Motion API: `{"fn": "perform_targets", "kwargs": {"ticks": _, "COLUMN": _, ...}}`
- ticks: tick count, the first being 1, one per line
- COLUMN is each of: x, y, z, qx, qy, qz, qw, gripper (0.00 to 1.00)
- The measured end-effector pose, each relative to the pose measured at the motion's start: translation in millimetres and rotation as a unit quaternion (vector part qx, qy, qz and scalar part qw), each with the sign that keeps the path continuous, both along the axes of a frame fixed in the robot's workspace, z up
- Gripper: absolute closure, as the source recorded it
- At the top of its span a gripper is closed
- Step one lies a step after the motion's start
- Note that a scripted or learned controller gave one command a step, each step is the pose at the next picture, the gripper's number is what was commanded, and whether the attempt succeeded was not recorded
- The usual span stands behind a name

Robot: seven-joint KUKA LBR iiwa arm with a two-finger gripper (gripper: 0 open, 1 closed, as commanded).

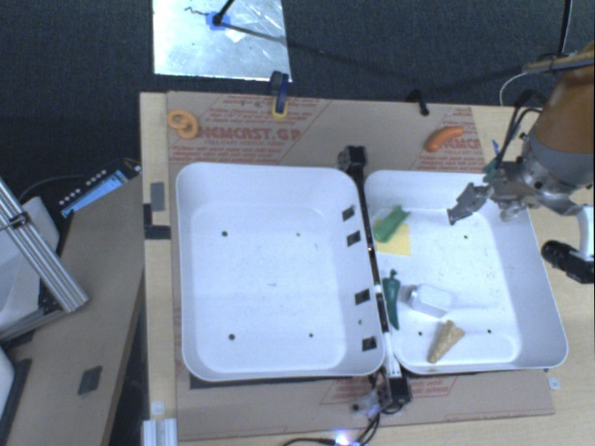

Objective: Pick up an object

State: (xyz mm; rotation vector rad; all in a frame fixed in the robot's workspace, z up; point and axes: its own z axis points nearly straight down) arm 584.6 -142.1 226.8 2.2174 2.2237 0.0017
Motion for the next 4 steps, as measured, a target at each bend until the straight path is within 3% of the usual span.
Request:
{"fn": "perform_targets", "kwargs": {"ticks": 1, "x": -14, "y": 35, "z": 150, "qx": -0.0007, "qy": -0.007, "qz": 0.003, "qw": 1.0000, "gripper": 0.00}}
{"fn": "perform_targets", "kwargs": {"ticks": 2, "x": -14, "y": 33, "z": 153, "qx": -0.0006, "qy": -0.003, "qz": 0.003, "qw": 1.0000, "gripper": 1.00}}
{"fn": "perform_targets", "kwargs": {"ticks": 3, "x": -44, "y": 131, "z": 201, "qx": 0.0014, "qy": -0.002, "qz": 0.005, "qw": 1.0000, "gripper": 1.00}}
{"fn": "perform_targets", "kwargs": {"ticks": 4, "x": -89, "y": 161, "z": 278, "qx": 0.0012, "qy": -0.004, "qz": 0.003, "qw": 1.0000, "gripper": 1.00}}
